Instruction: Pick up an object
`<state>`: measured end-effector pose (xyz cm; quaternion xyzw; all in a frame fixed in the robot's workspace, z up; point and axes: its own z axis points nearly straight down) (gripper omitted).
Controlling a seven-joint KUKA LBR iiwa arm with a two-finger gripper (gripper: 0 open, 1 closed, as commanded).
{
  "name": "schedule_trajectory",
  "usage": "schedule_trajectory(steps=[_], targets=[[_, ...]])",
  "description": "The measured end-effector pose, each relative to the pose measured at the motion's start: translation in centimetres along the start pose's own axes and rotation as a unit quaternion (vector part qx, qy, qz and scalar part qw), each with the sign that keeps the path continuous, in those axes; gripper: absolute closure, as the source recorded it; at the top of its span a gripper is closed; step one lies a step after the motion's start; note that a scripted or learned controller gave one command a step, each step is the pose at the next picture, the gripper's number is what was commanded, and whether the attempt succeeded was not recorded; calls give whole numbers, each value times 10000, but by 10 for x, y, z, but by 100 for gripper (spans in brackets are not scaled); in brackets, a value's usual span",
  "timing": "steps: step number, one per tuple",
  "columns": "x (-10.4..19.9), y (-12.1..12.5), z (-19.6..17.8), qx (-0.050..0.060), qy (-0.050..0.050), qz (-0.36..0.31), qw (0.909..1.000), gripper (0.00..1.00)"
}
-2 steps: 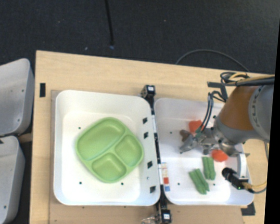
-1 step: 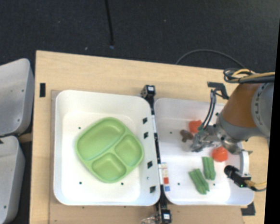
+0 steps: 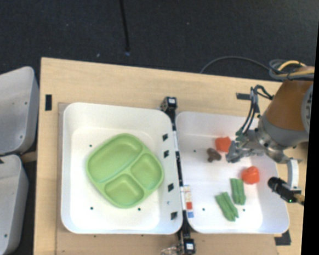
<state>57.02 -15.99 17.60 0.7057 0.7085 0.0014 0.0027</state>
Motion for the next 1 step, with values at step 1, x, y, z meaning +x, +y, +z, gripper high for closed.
schedule_trajectory(steps=[1], targets=[[-2,4,-65,-13,-4,4,10000,100]])
